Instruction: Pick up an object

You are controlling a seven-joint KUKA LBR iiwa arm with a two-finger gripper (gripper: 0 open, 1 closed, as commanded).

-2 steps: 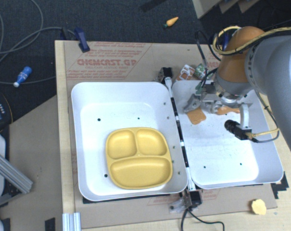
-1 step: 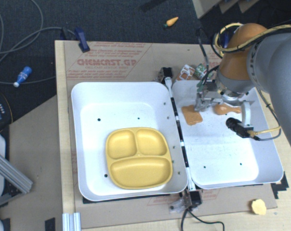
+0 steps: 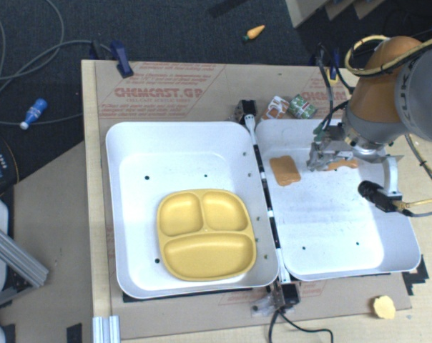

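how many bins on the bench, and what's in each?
2. Left bin holds a yellow divided plate. Right bin holds a tan bread-like piece by its left wall; the gripper is over its top part, possibly hiding something.

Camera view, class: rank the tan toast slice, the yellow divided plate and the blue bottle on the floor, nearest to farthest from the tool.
From the tool:
1. Tan toast slice, right bin, just beside it.
2. Yellow divided plate, left bin.
3. Blue bottle, on the floor far left.

A divided tray [image 3: 205,234] lies in the left bin [image 3: 130,148]; a flat slab [image 3: 285,170] lies upper left in the right bin [image 3: 330,256].
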